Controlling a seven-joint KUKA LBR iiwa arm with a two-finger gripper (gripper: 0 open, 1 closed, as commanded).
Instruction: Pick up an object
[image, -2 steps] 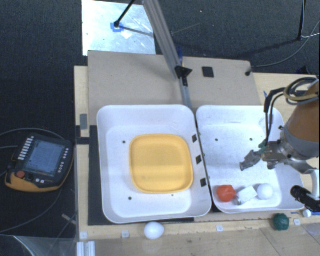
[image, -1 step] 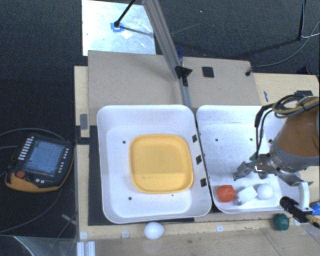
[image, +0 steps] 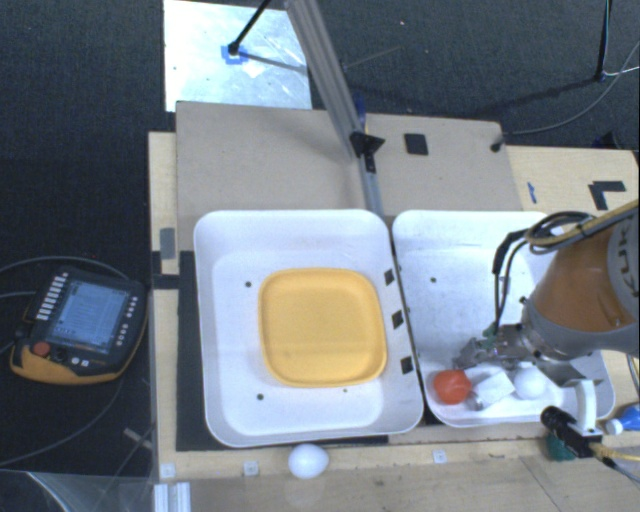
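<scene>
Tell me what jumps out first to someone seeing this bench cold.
The yellow plate stands out, lying flat in the middle of the left bin. Next comes the grey and orange arm reaching into the right bin, its gripper low by a red ball near the front wall. A white egg sits outside the bins on the bench's front edge.

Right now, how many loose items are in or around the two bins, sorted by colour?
Yellow: 1, the plate in the left bin.
Red: 1, the ball in the right bin.
White: 2, an egg-shaped object in front of the left bin and a ball in the right bin.
Total: 4
</scene>
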